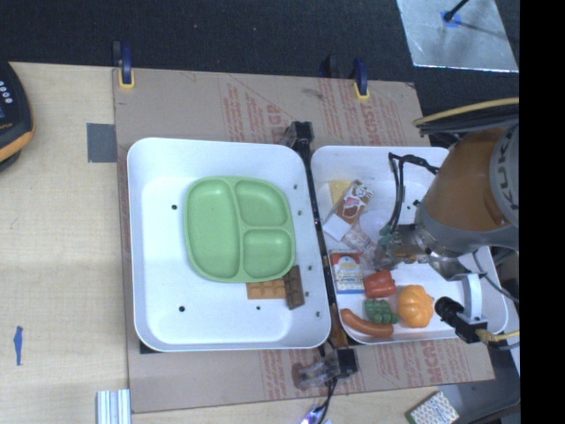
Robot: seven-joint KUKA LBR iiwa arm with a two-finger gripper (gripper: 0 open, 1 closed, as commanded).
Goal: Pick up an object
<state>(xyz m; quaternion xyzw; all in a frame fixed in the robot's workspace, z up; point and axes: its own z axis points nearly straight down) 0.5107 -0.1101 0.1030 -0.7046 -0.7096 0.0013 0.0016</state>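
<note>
toy food lies piled in the right bin [353, 159]: a red pepper [379, 283] just below the claw [386, 247], an orange pumpkin [414, 306] beyond. whether the claw grips anything cannot be told; nothing looks lifted yet.

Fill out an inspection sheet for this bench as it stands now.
Surface: cardboard sheet on the bench, clamped at its far edge, bearing two white bins.
Job's things: right bin holds an orange pumpkin toy, red pepper, hot dog, green piece and food packets.
Clutter: left bin holds a green divided plate and brown blocks.
End effector: low over the right bin's packets; grasp unclear.
Cables: black cable looping by the wrist.
Surroundings: blue clamps.
</note>
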